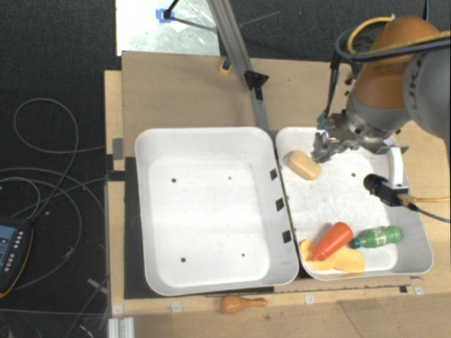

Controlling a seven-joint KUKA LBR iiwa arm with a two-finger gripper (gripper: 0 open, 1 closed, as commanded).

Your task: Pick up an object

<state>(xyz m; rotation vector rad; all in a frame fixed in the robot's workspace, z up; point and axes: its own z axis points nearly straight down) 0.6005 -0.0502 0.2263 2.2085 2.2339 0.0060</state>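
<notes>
Gripper (324, 148), jaw state indiscernible, poised just beside the tan block (301, 165); centring over it is advised before closure.

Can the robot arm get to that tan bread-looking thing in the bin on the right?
Probably yes. The gripper hangs right beside the tan bread-like piece, which lies alone near the right bin's far left corner, nothing on top. The bin wall close by could crowd it a bit.
</notes>
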